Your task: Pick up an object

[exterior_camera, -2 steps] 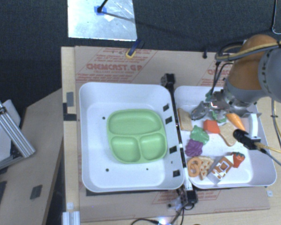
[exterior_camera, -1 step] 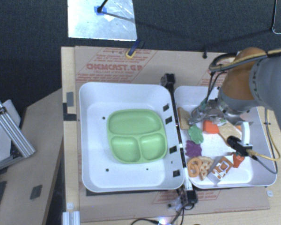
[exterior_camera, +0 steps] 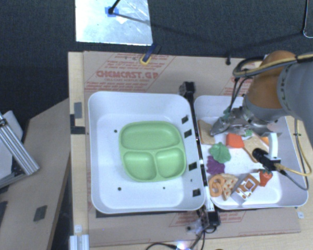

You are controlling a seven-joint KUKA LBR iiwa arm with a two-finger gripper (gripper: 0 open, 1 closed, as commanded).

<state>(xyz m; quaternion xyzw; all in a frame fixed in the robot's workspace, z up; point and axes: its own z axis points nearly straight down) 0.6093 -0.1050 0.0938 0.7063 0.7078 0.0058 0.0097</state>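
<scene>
While over right bin (exterior_camera: 289,191) | orange block (exterior_camera: 235,140) seemingly lies crosswise | jaws' state unclear

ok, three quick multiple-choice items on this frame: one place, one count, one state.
1. Where is the green tray?
A. left bin
B. right bin
C. on the bench outside the bins

2. How many compartments does the tray have?
A. two
B. three
C. five

3. Where is the end effector?
A. over the left bin
B. over the right bin, near the orange block
C. outside both bins

Answers:
1 A, the tray lies flat in the left bin.
2 B, one wide section above two smaller ones.
3 B, it sits low over the right bin, just above the orange block.
</scene>
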